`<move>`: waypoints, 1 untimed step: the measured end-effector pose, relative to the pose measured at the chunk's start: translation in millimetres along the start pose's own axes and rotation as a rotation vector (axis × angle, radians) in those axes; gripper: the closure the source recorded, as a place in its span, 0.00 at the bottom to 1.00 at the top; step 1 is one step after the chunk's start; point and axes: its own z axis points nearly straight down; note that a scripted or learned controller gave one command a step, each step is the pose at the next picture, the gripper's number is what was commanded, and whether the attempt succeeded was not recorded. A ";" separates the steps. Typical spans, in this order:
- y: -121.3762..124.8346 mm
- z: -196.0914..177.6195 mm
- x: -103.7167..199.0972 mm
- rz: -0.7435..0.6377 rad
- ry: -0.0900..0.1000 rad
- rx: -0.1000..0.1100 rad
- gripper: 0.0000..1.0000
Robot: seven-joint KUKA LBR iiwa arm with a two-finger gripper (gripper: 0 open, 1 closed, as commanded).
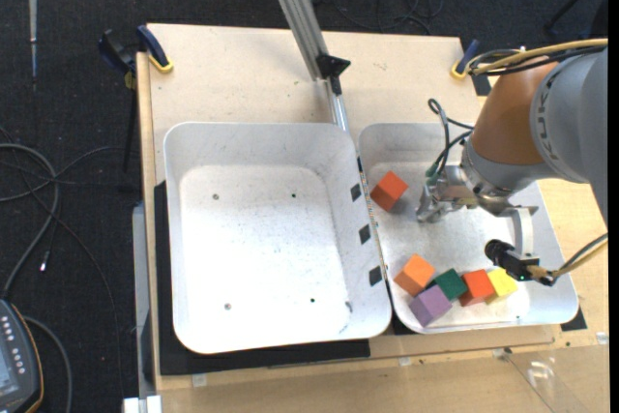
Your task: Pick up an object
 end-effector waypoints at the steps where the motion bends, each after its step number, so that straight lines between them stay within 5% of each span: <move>1: -34.9 -3.3 -70.8 0.004 -0.004 0.001 1.00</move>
